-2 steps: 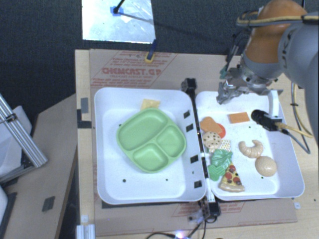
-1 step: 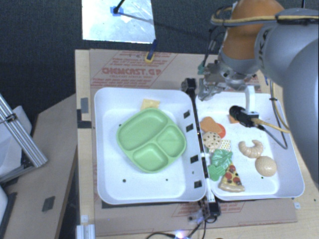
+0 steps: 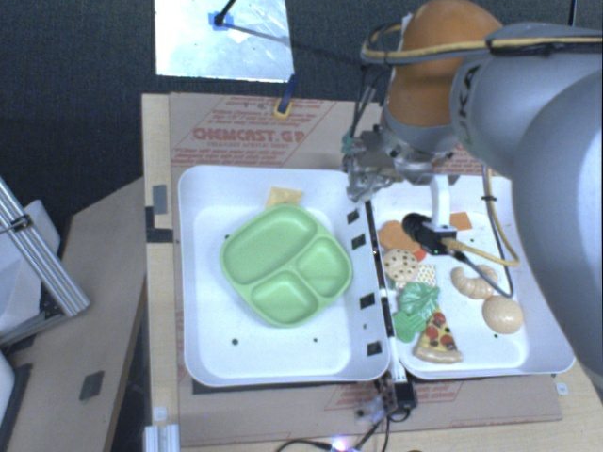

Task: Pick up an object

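Camera view: the gripper hangs over the 12 o'clock end of the ridge where the two bins meet, at the 11 o'clock corner of the right bin. I cannot tell whether it is spread or pressed together, and nothing shows in its grasp.

The things to pick from lie mostly in the right bin. A round brown biscuit is nearest, at about 5 o'clock from the gripper. Below it sit a chip cookie, a green leaf and a pizza slice. A bread roll and a pale bun lie toward 3 o'clock. In the left bin a green plate fills the middle, with a yellow wedge at its 12 o'clock.

To do this well, I would choose a piece that stands apart. The bun looks best: it is raised and has bare floor around it. The biscuit and cookie are flat, touch each other and hug the ridge, so a grip there may slip or catch two.

The arm cuts off the right bin's 1 o'clock corner. The gripper's tips are blurred against the white rim.
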Robot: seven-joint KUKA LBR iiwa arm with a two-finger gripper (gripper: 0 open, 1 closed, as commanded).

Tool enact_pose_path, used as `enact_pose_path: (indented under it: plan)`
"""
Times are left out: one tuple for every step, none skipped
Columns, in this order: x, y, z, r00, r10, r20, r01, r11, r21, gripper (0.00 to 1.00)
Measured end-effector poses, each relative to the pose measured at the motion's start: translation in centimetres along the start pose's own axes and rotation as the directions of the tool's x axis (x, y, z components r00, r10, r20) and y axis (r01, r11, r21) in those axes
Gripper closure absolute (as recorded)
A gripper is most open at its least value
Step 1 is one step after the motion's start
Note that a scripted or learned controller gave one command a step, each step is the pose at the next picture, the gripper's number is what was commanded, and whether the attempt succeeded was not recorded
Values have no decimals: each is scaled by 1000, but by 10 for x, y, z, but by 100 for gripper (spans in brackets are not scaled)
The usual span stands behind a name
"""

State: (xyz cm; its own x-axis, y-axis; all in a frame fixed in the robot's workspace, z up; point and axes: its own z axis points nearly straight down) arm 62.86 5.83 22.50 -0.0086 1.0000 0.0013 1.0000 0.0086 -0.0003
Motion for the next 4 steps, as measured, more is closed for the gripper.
enact_pose_path:
  plan:
    - [12,8,11,1000,3,1,-3,1000,-2,100]
    - [-1,9,1,1000,8,1,-8,1000,-3,100]
    - [14,12,9,1000,3,1,-3,1000,-2,100]
    - [8,7,11,1000,8,2,-8,1000,-1,100]
